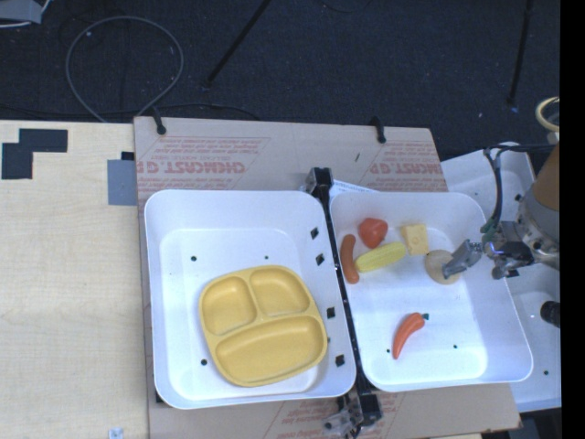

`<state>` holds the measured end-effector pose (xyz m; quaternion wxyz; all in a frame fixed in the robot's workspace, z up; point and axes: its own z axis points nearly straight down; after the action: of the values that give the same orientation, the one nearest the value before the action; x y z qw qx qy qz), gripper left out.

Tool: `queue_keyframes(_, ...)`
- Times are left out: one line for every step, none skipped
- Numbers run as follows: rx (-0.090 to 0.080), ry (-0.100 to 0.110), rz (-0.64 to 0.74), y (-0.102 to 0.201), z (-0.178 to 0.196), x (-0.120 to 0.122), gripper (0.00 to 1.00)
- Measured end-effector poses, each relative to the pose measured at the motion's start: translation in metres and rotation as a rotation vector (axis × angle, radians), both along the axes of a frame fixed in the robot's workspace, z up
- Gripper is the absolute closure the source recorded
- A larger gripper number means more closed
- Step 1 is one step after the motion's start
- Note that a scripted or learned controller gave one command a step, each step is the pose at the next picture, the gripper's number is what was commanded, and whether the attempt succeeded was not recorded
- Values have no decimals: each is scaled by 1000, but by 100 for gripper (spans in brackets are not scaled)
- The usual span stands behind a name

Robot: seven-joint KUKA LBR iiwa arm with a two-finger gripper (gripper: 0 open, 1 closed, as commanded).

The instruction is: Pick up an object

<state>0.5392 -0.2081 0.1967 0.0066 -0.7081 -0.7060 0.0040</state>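
Two shallow white bins sit side by side on a cardboard-covered bench, seen from above at a slant. The left bin holds a yellow divided plate with three compartments, lying toward the bin's near right corner.

The right bin holds the toy foods. In its far half, from left to right: a reddish-brown sausage lying lengthways just beside the divider between the bins; a red tomato-like piece; a yellow corn cob lying crosswise just in front of the red piece and touching or nearly touching the sausage; a pale yellow cheese wedge; and a tan, round, flat piece near the right wall. Well apart from these, in the near half, an orange-red chili pepper with a dark green stem lies alone at a slant.

The gripper reaches in over the right bin's right wall, its grey tip at the tan round piece's right edge. Whether its grip is wide or narrow, or closed on anything, cannot be told here. The corn and cheese lie near the tan piece on its left.
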Motion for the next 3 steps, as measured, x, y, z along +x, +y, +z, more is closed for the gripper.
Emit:
queue_keyframes(-4,-14,3,0,8,3,0)
queue_keyframes(-1,-9,7,6,-42,11,0)
queue_keyframes(-1,-8,3,11,-104,4,0)
